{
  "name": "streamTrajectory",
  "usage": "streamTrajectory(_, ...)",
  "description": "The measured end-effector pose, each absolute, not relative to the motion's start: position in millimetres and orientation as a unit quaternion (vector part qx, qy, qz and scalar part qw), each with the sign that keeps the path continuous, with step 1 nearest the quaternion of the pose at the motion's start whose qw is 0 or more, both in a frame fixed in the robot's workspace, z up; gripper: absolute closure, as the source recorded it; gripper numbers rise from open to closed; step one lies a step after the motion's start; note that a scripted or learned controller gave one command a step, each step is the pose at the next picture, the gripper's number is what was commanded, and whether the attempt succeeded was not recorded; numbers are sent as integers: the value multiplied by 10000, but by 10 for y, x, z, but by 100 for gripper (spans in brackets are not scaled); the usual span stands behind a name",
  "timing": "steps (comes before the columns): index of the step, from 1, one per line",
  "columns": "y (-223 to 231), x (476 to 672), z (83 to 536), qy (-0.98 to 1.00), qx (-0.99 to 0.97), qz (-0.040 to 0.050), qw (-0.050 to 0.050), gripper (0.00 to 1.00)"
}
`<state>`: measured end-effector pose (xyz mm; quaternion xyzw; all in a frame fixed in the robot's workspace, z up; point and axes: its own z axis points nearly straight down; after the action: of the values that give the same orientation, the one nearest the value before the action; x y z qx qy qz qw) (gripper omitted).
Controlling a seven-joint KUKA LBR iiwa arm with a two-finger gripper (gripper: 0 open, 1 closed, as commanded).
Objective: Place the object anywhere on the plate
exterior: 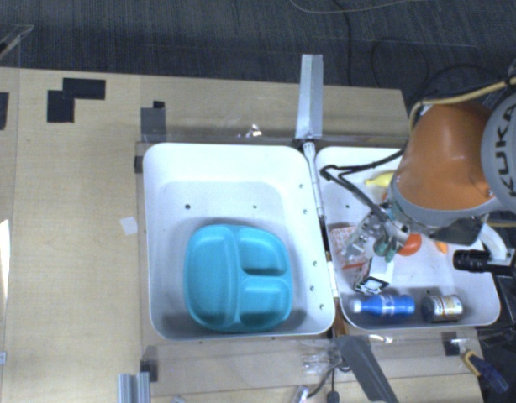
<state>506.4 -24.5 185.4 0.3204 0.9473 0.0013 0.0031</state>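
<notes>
Claw (377,240) over right bin (490,309) — one plate (237,275) left.

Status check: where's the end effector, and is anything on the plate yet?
End effector low in right bin, among clutter. Blue divided plate in left bin, nothing on it. Blue bottle and metal can along right bin's near wall.
</notes>
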Motion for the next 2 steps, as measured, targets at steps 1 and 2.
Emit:
streamTrajectory(1,363,5034,1850,9737,2280,13,27,100)
streamTrajectory(2,877,4921,1979,9884,1519,17,40,100)
